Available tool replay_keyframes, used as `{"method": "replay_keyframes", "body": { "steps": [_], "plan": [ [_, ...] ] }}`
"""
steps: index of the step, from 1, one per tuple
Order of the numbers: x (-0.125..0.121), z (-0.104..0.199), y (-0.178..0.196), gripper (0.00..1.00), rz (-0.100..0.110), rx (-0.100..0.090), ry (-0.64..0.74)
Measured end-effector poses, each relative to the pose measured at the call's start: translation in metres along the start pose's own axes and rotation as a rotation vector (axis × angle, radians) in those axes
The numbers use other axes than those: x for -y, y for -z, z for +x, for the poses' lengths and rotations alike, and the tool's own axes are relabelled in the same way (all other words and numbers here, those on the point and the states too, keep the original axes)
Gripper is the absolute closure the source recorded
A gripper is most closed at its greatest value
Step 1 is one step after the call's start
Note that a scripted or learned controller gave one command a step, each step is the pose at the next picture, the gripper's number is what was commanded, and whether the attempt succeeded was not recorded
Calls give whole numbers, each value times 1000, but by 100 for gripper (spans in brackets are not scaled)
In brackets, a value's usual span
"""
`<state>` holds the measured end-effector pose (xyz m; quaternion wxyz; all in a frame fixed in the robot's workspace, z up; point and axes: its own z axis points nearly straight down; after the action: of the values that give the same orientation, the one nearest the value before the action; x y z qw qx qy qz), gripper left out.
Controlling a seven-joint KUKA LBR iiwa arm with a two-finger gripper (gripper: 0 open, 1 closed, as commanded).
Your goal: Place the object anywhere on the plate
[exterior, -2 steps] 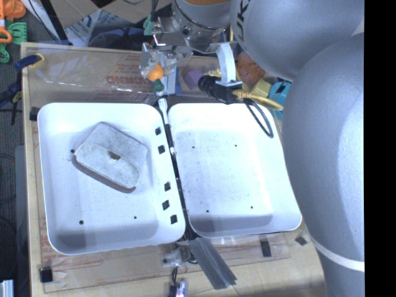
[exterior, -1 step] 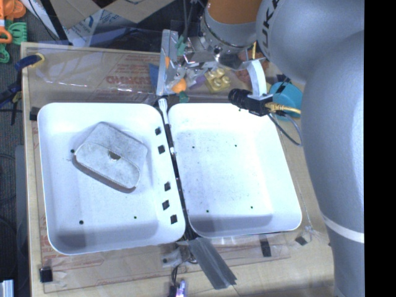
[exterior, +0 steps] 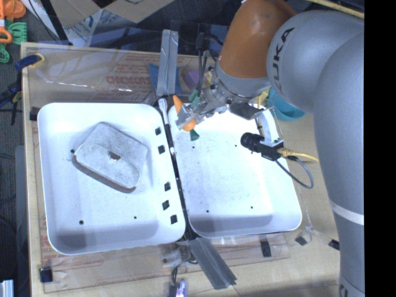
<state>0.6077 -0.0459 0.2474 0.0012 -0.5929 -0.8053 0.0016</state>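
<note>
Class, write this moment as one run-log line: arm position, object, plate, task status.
arm: gripper over right bin's upper-left corner | object: orange item at gripper, grasp unclear | plate: left bin, bare | status: not placed

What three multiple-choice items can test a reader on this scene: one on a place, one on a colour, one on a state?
1. Where does the plate lie?
A. in the left bin
B. in the right bin
C. on the bench outside both bins

2. What colour is the small object at the claw?
A. blue
B. orange
C. black

3. How does the object stand with regard to the plate?
A. it rests on the plate
B. it leans on the plate's rim
C. it is apart from the plate, by the wall between the bins

Key:
1 A: the grey plate sits in the left bin.
2 B: the piece by the claw shows orange.
3 C: the object is at the top of the right bin, well away from the plate.
</note>
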Motion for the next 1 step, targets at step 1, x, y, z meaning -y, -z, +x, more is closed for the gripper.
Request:
{"method": "replay_keyframes", "body": {
  "steps": [1],
  "plan": [
    [-44,28,17,100,-4,1,74]
  ]
}}
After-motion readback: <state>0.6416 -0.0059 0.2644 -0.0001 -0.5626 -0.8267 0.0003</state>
